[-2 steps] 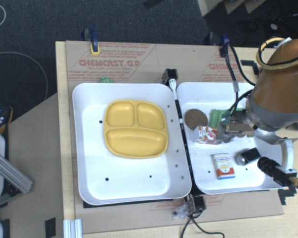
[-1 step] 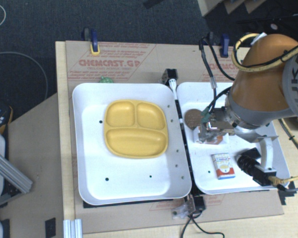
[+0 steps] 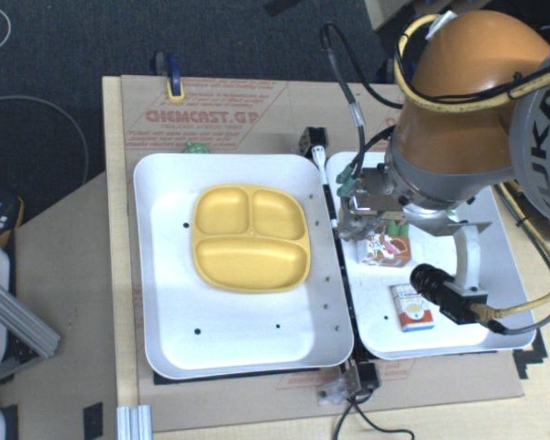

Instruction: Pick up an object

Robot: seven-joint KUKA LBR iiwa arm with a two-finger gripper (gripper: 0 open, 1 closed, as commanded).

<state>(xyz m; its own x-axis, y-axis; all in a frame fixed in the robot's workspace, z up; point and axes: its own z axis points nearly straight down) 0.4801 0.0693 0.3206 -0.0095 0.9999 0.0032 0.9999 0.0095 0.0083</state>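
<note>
Small red-and-white box (image 3: 412, 307) lies nearest in the right bin (image 3: 504, 246); a red packet (image 3: 388, 248) sits just beyond, under the gripper (image 3: 365, 211). Its grip I cannot tell. Likely descending; next, close on the packet and lift.

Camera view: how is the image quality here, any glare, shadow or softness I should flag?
Camera view: even, soft lighting; mild glare washes out the left bin floor beside the yellow divided plate; the arm shades the right bin around the end effector; small items there, like the red-and-white packet, look soft and hard to read.
</note>
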